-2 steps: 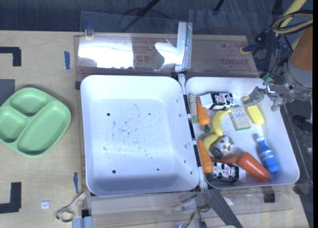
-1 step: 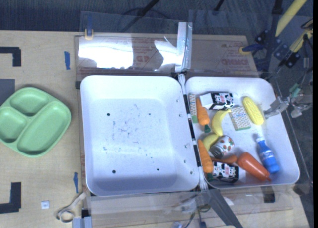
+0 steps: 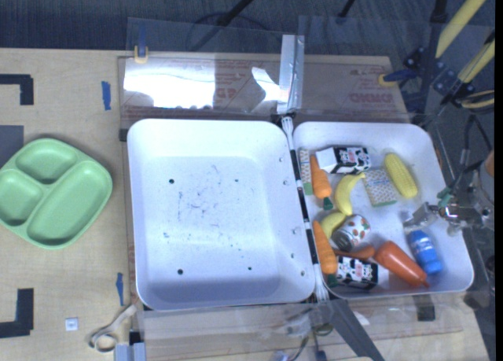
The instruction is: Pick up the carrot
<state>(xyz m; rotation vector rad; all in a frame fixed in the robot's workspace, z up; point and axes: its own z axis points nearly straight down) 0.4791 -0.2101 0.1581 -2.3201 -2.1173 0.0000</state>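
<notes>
Three orange carrot-like pieces lie in the right bin [image 3: 452, 277]. The largest carrot [image 3: 401, 264] is a fat tapered one near the front wall, pointing left. A slimmer carrot [image 3: 317, 178] lies along the left wall near the back. A third carrot [image 3: 322, 246] lies along the same wall nearer the front. My gripper [image 3: 437, 211] hangs over the right side of this bin, above and behind the large carrot, just behind a blue bottle [image 3: 425, 251]. Nothing is visibly held in it.
Also in the right bin are a corn cob [image 3: 401, 174], a banana [image 3: 346, 191], a small patterned pad [image 3: 380, 187], a round tin [image 3: 351, 230] and two black-and-white cartons [image 3: 350, 157] [image 3: 358, 272]. The left bin [image 3: 149, 194] adjoins it. A green divided plate [image 3: 52, 191] sits on the bench at the left.
</notes>
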